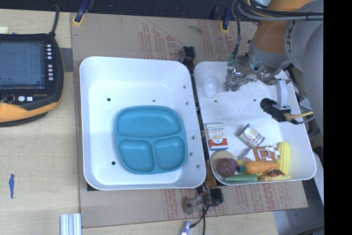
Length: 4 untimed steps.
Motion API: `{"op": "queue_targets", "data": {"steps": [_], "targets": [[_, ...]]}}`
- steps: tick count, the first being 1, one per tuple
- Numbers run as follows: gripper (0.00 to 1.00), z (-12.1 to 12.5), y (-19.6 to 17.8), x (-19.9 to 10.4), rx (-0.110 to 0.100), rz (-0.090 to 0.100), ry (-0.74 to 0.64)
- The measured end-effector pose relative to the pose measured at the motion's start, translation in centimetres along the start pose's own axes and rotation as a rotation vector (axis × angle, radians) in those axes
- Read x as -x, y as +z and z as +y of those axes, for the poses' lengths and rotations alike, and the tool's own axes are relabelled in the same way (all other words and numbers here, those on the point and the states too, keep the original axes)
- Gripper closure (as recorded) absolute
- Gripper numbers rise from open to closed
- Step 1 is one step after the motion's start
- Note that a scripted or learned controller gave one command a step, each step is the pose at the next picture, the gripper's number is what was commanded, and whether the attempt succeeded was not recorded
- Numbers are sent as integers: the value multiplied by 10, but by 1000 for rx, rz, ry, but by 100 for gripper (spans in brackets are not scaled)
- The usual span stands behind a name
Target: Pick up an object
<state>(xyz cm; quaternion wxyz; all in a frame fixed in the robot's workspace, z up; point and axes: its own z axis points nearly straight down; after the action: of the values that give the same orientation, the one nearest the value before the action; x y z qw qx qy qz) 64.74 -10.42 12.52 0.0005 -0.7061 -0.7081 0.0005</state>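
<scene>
Gripper low over right bin, far end, beside white egg; jaw state you cannot tell. Food items cluster near end. Blue tray in left bin.

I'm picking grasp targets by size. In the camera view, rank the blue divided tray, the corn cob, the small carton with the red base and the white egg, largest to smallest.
1. blue divided tray
2. corn cob
3. small carton, close to the corn cob in size, so those two are unsure
4. white egg
</scene>
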Motion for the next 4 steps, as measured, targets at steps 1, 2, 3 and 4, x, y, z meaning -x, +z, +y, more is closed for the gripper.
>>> {"op": "queue_targets", "data": {"steps": [1, 2, 3, 4], "targets": [[100, -87, 34, 7, -4, -1, -2], [100, -90, 20, -11, -1, -2, -3], [100, -22, -51, 4, 0, -1, 0], [100, -9, 1, 6, -3, -1, -4]]}}
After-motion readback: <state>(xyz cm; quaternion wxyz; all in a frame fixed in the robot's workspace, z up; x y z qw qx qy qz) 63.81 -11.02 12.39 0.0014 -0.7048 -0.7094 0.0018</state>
